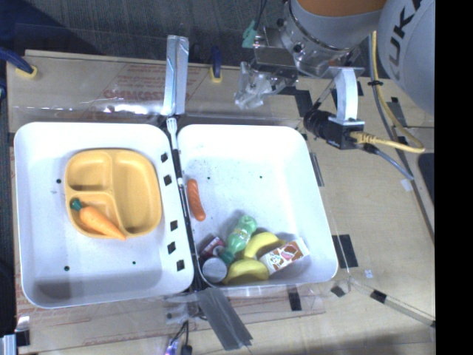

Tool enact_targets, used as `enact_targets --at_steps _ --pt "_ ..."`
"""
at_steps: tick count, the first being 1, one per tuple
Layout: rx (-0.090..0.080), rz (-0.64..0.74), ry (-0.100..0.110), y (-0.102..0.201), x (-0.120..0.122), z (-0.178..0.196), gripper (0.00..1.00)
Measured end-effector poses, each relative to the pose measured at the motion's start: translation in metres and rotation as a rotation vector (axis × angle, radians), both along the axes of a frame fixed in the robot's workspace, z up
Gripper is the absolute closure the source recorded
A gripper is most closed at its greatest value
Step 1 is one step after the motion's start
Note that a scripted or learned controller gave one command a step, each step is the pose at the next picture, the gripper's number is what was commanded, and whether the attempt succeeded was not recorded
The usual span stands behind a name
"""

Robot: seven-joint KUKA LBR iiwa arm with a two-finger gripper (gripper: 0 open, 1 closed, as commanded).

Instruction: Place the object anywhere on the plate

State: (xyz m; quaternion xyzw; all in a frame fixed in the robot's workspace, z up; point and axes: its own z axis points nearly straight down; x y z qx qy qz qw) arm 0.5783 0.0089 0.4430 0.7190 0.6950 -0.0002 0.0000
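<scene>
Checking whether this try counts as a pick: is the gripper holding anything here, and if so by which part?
Nothing is held. The gripper hangs above the right bin's far edge with nothing between its fingers; the carrot already lies on the plate.

Two shallow white bins sit side by side on the bench. In the left bin [44,272] lies a yellow divided plate [126,183], and a toy carrot [97,221] rests across its lower-left compartment, green end toward the rim. In the right bin [295,191] a small sausage [195,199] lies alone near the left wall, while a green bottle [238,237], a banana [251,261], a juice carton [284,255] and a can [213,269] crowd the near corner. The gripper [255,91] hangs above the right bin's far edge, outside it, fingers blurred
</scene>
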Motion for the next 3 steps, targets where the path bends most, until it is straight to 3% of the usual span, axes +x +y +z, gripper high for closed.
enact_targets --at_steps 1,3 --pt "-0.001 -0.003 0.003 -0.061 0.074 -0.059 1.00" --pt "-0.004 0.012 0.006 -0.058 0.075 -0.039 1.00"
